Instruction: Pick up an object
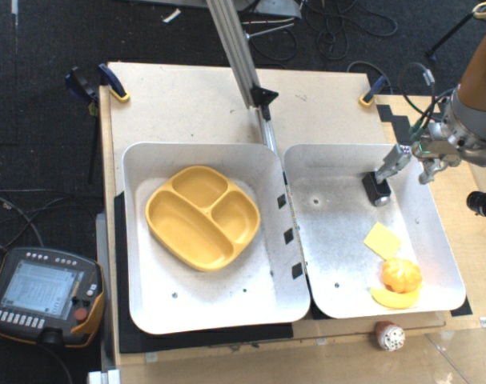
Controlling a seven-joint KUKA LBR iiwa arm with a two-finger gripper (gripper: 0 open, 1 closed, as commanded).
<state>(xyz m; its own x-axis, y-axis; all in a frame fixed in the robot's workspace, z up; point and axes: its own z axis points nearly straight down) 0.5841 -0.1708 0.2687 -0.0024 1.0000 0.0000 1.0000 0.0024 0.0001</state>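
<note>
The right bin (339, 214) holds a flat yellow square piece (382, 240), an orange fruit (402, 276) and, tucked under the orange's near side, a yellow banana-shaped piece (393, 298). A yellow divided plate (202, 216) lies in the middle of the left bin (146, 294). My gripper (429, 168) hangs over the right bin's far right edge, well above and behind the yellow square. Nothing shows between its fingers.
A slanted aluminium pole (238, 50) comes down to the gap between the bins. A small speckled ball (391, 337) lies on the bench in front of the right bin. A teach pendant (42, 294) sits at the lower left, off the bench.
</note>
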